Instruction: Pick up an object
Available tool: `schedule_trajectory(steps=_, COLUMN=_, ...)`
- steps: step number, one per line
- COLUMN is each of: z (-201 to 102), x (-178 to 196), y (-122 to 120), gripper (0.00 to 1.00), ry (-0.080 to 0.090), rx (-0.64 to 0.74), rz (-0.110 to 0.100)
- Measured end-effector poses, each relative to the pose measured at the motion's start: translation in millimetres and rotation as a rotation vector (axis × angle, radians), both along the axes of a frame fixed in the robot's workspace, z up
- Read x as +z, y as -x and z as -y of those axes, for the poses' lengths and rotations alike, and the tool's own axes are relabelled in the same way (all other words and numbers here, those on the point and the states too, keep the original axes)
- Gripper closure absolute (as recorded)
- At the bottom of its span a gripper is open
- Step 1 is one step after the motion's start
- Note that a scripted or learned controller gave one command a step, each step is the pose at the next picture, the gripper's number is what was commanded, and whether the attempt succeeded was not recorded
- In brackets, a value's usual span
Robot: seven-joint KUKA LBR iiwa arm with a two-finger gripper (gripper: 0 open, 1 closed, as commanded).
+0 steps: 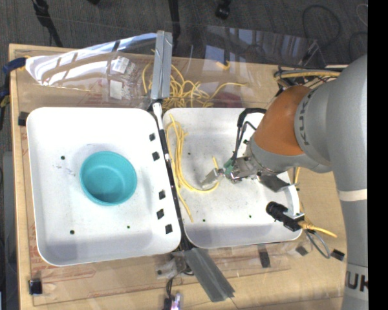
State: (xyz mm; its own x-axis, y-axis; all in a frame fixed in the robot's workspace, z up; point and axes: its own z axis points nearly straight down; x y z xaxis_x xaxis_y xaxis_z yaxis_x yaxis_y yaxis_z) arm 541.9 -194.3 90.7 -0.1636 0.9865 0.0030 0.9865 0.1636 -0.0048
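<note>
Two white bins sit side by side on a wooden bench (19,192). The left bin (45,237) has one thing in it, a blue-green bowl (108,177). The bowl stands the right way up near the middle of its bin, a bit closer to the left edge. It touches no wall.

The right bin (246,228) has a long yellow string (179,150) in it. The string starts near the back left corner of that bin. It runs down along the left edge and then curls into a loop near the middle.

The grey arm (330,128) comes in over the right edge of the right bin. It has an orange band (281,128) on it. The gripper (221,173) is low over the middle of the right bin, just beside the loop of the string. It may be touching the loop, but I cannot tell. I also cannot tell if the gripper is spread wide or pressed together. There is a small green bit (228,169) right at the gripper, too small to make out.

More yellow string (181,89) lies in a messy heap on the bench, behind the back edge of the right bin. A clear plastic sheet (84,70) lies along the back edge of the bench, behind the left bin.
</note>
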Motion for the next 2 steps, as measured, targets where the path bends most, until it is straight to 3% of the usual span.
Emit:
schedule_trajectory(steps=1, z=-9.2, x=1.5, y=-62.5, gripper=0.0, ry=0.002, rx=-0.103, rz=0.003)
schedule_trajectory(steps=2, z=-10.6, x=11.5, y=-63.0, gripper=1.0, ry=0.001, rx=-0.096, rz=0.001)
